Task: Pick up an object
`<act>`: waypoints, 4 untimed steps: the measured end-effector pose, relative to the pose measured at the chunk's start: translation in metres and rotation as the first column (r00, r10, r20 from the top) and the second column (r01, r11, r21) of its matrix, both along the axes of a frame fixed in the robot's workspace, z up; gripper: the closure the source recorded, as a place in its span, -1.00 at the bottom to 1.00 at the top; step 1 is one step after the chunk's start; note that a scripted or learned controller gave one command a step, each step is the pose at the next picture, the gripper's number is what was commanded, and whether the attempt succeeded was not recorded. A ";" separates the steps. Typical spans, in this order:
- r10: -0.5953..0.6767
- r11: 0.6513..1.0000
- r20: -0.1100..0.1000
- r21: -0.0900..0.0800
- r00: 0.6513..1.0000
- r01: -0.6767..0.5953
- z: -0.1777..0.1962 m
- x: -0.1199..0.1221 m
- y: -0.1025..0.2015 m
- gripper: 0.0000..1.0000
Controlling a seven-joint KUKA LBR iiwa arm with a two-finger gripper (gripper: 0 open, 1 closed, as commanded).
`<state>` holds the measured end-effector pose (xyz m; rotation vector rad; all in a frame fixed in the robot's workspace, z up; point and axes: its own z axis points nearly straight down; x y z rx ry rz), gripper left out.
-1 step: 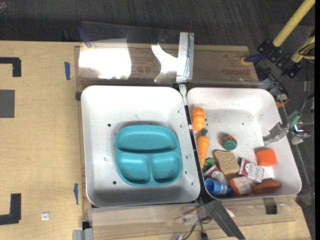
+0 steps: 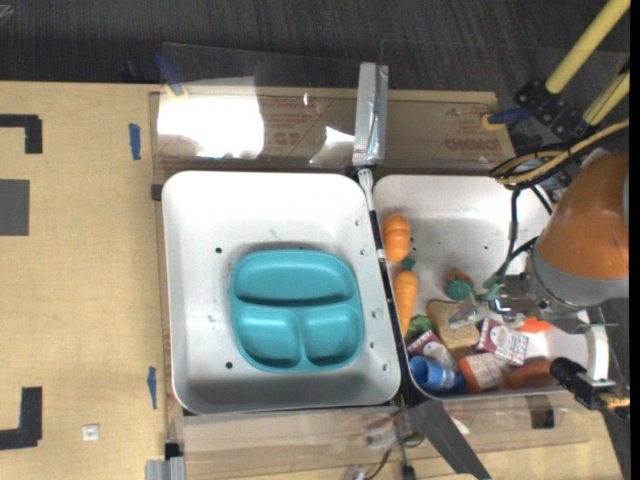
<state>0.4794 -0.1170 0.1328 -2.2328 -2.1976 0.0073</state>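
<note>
arm [image 2: 590,238] over right bin [image 2: 450,208], gripper [image 2: 487,306] low above food pile [image 2: 470,353] at near edge; finger state unclear. teal tray [image 2: 296,308] in left bin [image 2: 190,268].

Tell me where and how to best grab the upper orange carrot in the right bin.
Grip the carrot across its narrow middle, coming straight down from above. It lies apart from the clutter, long axis running roughly up and down the view, close to the bin's left wall. So the pincer should probably close along the wall's line rather than toward it.
</note>
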 end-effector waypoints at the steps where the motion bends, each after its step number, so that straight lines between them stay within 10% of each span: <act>1: 0.091 0.996 0.015 -0.004 0.996 -0.091 -0.044 0.063 -0.011 -1.00; 2: 0.091 0.996 0.014 -0.004 0.996 -0.091 -0.044 0.063 -0.011 -1.00; 3: 0.112 0.994 0.017 -0.004 0.994 -0.112 -0.045 0.130 0.009 -1.00; 4: 0.155 0.988 0.014 -0.005 0.988 -0.155 -0.045 0.118 -0.031 -1.00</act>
